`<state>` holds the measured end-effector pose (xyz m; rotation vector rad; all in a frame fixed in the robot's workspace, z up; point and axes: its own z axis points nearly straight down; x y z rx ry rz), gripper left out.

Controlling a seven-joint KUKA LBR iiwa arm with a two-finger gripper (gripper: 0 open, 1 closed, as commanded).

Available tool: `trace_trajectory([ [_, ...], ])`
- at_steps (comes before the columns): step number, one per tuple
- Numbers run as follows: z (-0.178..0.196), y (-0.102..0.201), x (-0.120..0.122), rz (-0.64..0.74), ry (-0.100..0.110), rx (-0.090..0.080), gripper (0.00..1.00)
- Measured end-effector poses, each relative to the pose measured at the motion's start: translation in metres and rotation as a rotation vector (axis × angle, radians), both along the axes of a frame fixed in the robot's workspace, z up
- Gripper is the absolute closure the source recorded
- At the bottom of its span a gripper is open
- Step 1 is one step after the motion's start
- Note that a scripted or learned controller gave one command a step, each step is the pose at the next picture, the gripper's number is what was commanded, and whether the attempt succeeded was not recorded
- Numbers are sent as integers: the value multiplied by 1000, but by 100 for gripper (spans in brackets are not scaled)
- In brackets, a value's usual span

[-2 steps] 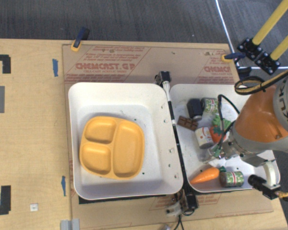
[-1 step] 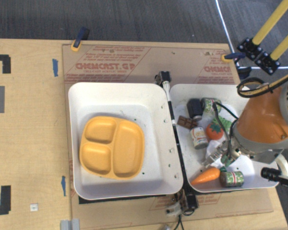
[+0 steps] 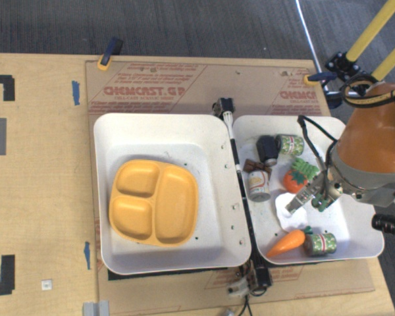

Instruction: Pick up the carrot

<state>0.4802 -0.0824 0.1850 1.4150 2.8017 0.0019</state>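
The carrot is orange with a green top and lies near the front edge of the right bin, its tip pointing left. A green-labelled can touches its leafy end. My gripper hangs over the middle of the right bin, just behind the carrot and apart from it. The grey arm with its orange band comes in from the right and hides the bin's right side.
Behind the gripper lie an orange item with green leaves, a small can, a black object and a brown-topped jar. A white flat piece lies under the gripper. The left bin holds a yellow divided plate.
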Motion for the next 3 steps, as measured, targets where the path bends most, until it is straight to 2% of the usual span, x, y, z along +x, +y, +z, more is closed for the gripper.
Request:
trace_trajectory([
  [1,0,149,-1,-29,1,1,100],
  [2,-98,206,1,253,-4,-1,100],
  [3,-98,178,6,390,-4,3,100],
])
